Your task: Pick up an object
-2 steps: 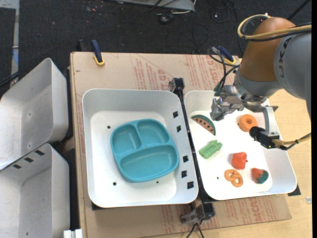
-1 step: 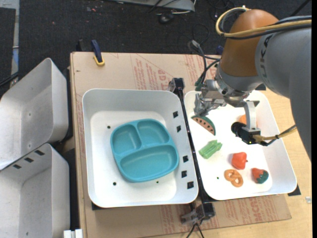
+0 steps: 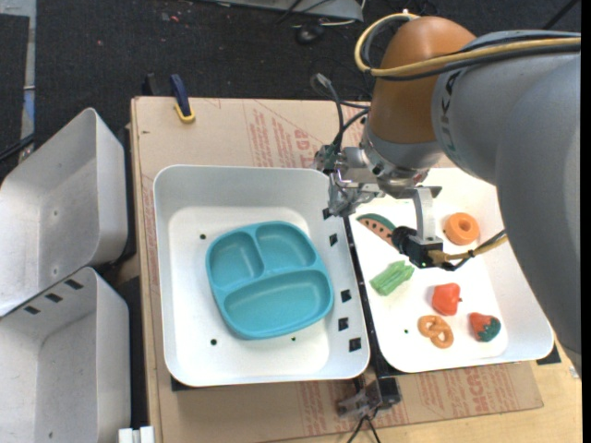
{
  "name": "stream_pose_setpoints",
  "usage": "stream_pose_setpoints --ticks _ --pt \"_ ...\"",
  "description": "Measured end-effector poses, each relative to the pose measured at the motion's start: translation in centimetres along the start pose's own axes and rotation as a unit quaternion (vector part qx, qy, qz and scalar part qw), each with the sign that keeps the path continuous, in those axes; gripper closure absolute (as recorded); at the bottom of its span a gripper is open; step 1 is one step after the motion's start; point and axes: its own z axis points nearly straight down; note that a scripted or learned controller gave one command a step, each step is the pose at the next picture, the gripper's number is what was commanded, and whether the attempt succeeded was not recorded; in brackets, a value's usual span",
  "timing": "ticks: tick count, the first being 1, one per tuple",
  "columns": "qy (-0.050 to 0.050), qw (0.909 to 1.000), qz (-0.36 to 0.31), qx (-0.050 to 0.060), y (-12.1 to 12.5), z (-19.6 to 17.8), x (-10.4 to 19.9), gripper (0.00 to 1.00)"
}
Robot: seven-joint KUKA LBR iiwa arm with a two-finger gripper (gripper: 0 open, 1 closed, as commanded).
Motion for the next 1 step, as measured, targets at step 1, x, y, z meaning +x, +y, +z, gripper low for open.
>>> stream_pose_setpoints --ticks 1 --pt "0.000 1.0000 0.000 -0.001 0.97 0.18 5.22 1.00"
